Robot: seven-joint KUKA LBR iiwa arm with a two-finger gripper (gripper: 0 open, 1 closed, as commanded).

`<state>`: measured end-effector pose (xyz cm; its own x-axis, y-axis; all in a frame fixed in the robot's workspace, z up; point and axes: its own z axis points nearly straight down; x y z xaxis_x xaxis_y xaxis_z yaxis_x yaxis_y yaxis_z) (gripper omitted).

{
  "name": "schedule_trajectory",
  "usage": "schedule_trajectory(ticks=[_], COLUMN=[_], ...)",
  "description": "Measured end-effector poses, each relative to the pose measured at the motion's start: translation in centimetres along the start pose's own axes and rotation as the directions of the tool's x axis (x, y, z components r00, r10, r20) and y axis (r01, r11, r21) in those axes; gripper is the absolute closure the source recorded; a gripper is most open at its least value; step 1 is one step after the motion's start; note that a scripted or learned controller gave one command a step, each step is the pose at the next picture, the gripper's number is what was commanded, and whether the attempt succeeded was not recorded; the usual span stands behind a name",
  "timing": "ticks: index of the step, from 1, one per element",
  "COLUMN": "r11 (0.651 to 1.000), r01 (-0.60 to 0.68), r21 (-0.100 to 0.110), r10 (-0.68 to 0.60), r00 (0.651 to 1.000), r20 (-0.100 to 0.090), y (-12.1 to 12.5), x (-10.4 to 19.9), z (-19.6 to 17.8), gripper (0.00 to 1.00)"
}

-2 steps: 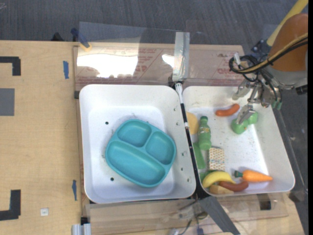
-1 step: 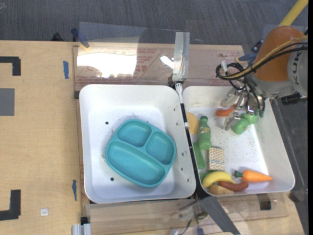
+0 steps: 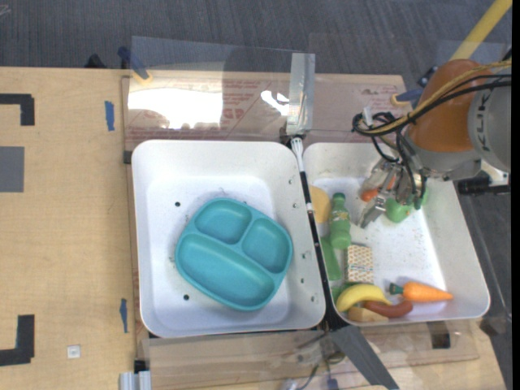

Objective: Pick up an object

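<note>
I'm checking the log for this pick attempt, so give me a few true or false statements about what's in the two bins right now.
1. The teal divided plate lies in the left bin. True.
2. The carrot sits in the left bin. False: it lies near the front of the right bin.
3. The green bottle lies close to the divider between the bins. True.
4. The banana rests on the teal divided plate. False: it is at the front of the right bin, beside the carrot.
5. The pincer is over the right bin. True.
</note>
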<state>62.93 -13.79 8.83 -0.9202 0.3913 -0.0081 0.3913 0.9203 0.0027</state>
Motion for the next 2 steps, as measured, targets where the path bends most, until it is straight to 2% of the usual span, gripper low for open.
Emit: schedule_trajectory(ticks=[1, 2], r11=[0.993, 0.993], r01=[-0.121, -0.118], r21=[0.003, -0.002], r10=[0.121, 0.118], r00=[0.993, 0.993], r20=[-0.003, 0.014], y=[4.1, 4.3], x=[-0.9, -1.3], z=[0.0, -1.5], gripper=[0.00, 1.00])
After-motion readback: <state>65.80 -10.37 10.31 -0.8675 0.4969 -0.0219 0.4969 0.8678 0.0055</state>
